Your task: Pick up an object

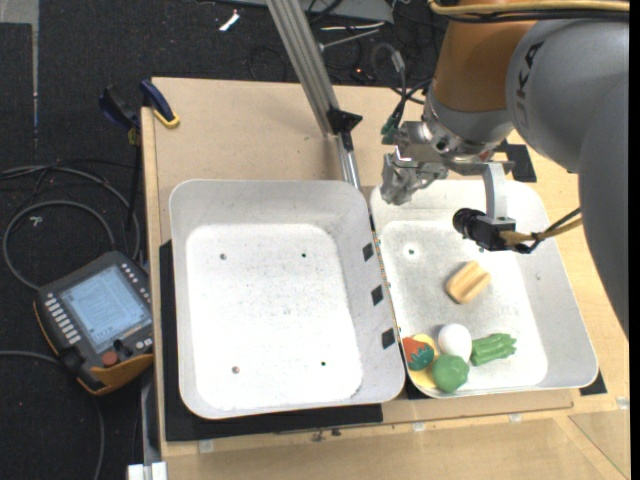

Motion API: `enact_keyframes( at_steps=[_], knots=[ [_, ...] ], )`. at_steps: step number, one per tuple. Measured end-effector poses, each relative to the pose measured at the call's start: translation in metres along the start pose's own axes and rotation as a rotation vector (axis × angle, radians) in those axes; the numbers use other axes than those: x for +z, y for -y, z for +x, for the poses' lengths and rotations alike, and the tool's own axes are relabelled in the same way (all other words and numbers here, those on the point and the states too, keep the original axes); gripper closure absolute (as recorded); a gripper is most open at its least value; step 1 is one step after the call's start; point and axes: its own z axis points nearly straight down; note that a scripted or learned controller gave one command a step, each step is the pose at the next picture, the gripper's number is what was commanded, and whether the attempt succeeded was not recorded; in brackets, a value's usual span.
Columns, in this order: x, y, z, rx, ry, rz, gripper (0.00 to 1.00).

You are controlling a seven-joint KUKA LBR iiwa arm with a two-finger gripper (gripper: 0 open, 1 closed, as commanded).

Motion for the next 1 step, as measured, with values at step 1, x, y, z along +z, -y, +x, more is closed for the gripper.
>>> enact_keyframes(
  at_steps=[1],
  knots=[
    [0.0053, -0.0241, 0.0502, 0.001, 0.000, -0.001, 1.00]
  ],
)
